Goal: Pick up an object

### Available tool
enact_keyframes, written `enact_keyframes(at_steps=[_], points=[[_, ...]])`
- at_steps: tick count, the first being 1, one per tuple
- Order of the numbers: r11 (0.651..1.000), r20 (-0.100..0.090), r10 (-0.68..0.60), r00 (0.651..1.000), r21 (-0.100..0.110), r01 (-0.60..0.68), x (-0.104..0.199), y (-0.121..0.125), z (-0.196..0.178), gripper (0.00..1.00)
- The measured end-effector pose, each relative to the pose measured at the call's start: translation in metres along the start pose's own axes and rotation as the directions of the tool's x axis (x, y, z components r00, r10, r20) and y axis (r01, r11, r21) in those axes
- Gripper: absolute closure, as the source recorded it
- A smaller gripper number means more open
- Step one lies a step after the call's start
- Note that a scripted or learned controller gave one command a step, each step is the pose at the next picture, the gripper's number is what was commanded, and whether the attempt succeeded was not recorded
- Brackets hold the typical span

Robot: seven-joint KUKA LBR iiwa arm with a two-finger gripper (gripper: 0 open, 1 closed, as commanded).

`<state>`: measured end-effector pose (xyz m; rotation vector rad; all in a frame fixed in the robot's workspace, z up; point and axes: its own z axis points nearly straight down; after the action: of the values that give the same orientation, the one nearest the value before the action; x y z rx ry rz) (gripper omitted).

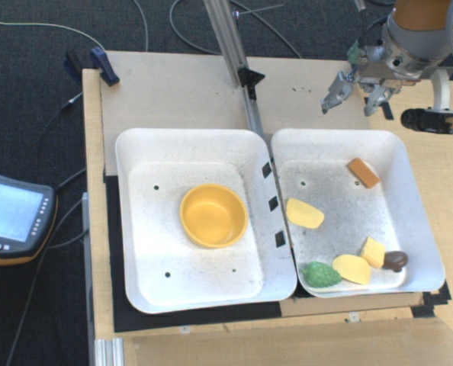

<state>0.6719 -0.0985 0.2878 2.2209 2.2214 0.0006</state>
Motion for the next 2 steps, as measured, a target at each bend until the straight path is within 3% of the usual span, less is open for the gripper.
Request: enact_keyframes(at_steps=[2], points=[[1.000,-0.001,0.000,1.000,0.006,0.000,-0.006,-0.011,0.122,0.00]])
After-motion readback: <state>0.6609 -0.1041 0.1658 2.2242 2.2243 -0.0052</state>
